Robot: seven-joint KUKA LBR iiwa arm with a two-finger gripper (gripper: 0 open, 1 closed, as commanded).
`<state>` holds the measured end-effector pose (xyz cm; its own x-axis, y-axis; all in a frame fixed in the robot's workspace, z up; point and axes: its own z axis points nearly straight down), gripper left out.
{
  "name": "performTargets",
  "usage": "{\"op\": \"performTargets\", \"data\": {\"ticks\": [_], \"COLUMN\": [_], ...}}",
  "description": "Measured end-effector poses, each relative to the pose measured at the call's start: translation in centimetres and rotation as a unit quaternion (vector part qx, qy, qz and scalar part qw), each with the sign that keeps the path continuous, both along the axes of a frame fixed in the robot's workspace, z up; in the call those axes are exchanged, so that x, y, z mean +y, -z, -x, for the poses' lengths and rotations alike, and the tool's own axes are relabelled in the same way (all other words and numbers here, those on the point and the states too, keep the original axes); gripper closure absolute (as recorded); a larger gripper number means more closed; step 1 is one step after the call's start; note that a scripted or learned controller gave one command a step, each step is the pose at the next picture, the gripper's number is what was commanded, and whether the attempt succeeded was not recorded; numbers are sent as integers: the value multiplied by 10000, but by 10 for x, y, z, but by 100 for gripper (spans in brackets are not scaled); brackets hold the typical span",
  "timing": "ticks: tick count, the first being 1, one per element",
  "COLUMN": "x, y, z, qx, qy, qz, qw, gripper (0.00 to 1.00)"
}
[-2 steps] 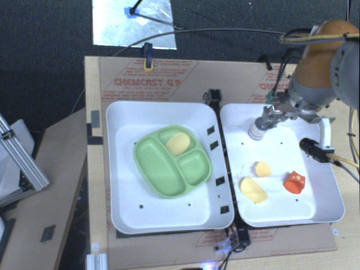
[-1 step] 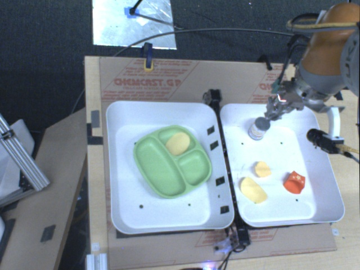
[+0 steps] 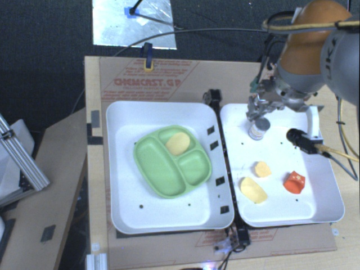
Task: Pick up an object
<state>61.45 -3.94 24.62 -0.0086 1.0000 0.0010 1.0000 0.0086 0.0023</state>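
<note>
Fingers of the grey two-finger gripper (image 3: 259, 129) cannot be told apart or together, as they are seen end-on above the right white bin (image 3: 325, 207). Nothing is seen held. A miss is risked: the pale yellow oval piece (image 3: 253, 190), round yellow piece (image 3: 261, 169) and small red object (image 3: 294, 182) lie well apart from it.

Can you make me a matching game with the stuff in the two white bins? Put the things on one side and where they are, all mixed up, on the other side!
Things:
1. green divided tray
2. red object
3. gripper
4. pale yellow piece in the tray

Places:
A. near the right edge of the right bin
B. in the tray's top compartment
C. lying in the left bin
D. over the top part of the right bin

Pairs: 1-C, 2-A, 3-D, 4-B
</note>
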Motion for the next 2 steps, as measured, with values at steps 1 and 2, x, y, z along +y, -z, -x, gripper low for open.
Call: {"op": "performTargets", "data": {"ticks": [1, 2], "x": [61, 118], "y": [8, 3], "z": [-4, 3], "qx": [2, 5], "qy": [2, 1], "qz": [3, 0], "qw": [10000, 10000], "gripper": [100, 100]}}
